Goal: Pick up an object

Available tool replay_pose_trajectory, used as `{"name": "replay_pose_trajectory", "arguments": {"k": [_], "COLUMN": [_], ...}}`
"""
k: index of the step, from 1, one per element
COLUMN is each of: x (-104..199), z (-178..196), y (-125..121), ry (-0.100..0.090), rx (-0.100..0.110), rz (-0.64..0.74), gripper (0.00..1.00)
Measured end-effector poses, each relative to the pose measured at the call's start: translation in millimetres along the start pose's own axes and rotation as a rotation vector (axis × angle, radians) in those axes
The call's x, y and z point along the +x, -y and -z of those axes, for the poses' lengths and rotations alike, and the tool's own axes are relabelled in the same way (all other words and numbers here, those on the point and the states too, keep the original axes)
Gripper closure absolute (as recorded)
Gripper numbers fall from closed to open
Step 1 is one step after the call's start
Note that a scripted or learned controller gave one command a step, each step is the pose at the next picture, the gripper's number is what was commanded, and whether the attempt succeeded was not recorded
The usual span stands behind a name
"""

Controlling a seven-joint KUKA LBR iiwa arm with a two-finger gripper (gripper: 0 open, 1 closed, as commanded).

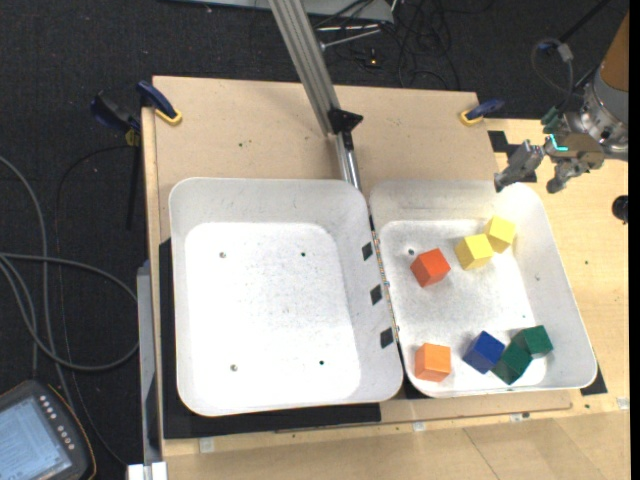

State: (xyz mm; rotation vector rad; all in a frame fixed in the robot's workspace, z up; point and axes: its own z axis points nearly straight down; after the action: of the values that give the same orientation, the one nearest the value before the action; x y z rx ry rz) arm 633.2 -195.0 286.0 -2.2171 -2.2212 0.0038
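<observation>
My gripper hangs above the far right corner of the right bin, its two dark fingers spread apart with nothing between them. In that bin lie several cubes: a red-orange one, two yellow ones touching each other, an orange one, a blue one and two green ones bunched at the near right. The yellow cubes lie closest to the gripper, below and left of it.
The left bin stands beside the right one on a wooden board. A slanted metal pole crosses the far side down to the bins' junction. Clamps grip the board's far corners. Cables lie on the dark floor at left.
</observation>
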Motion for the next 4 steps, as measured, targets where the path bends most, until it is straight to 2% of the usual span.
{"name": "replay_pose_trajectory", "arguments": {"k": [1, 3, 4], "x": [0.3, 15.8, 17.4], "z": [2.7, -114.9, -169.6], "y": [-0.7, -6.2, 2.5], "ry": [0.002, 0.000, 0.001], "rx": [-0.004, 0.001, -0.003], "rz": [0.002, 0.002, -0.002], "gripper": [0.00, 0.00, 0.00]}}
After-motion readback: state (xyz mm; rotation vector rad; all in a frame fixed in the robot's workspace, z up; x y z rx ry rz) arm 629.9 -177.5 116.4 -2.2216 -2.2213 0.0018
